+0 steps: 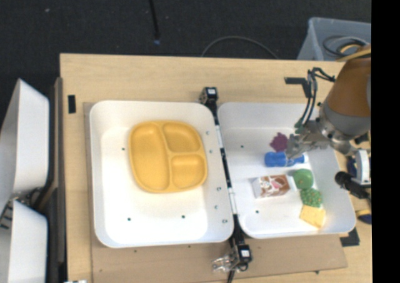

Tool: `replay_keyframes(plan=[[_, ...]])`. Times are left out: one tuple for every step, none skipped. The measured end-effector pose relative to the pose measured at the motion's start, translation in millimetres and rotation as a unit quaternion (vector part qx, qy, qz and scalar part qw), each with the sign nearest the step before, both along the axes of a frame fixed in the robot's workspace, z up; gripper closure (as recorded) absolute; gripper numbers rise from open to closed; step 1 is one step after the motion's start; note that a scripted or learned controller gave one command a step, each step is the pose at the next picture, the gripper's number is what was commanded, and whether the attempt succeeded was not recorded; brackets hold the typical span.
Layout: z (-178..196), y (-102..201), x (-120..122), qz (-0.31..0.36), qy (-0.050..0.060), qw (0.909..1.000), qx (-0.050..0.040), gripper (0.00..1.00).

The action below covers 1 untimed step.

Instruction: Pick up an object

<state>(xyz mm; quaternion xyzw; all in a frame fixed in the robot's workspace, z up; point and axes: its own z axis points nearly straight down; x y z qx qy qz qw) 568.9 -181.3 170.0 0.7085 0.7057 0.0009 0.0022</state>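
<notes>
The right bin holds several small objects: a blue block, a purple toy, a white packet with a red picture, a green ball, a green knobbly piece and a yellow wedge. My gripper reaches in from the right and hangs right over the blue block's right end, beside the purple toy. Nothing can be seen lifted between its fingers.
The left bin holds a yellow divided plate. A black clamp sits at the top of the seam between the bins. A grey tub stands at the back right, and white boxes line the left edge.
</notes>
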Motion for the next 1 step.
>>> replay_keyframes(plan=[[53.2, -9.6, -4.5, 0.000, -0.001, 1.0000, -0.0004, 1.00]])
